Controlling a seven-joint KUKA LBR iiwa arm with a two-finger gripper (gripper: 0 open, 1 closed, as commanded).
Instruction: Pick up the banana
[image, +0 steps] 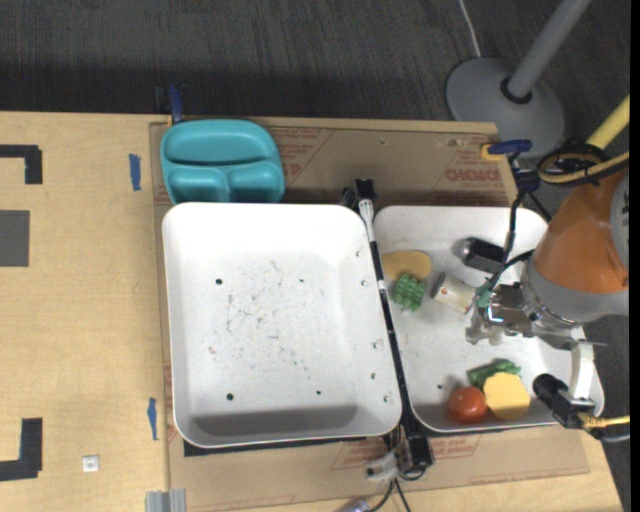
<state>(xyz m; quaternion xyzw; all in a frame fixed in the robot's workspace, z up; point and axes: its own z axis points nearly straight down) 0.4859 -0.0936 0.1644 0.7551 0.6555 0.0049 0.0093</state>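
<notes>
Two shallow white plastic bins sat side by side on the tan cardboard-covered bench (80, 300), the left bin (275, 225) in the middle of the frame and the right bin (440, 218) at centre right. A teal moulded plastic tray (222, 160) lay just above the left bin.

The grey arm with its orange band (580, 250) reached in from the right, and its metal gripper (488, 318) hung over the middle of the right bin. From where I stood I couldn't tell whether it was released or clenched, and nothing plainly sat in it.

I couldn't say for certain which piece was the banana. A dull yellow rounded piece (408, 263) lay in the bin's upper left, touching a small green leafy toy (407, 292). A bright yellow chunk (507, 398) lay at the lower edge, beside a red round tomato-like toy (466, 403) and under a green strip (492, 370). Both yellow pieces lay apart from the gripper.
</notes>
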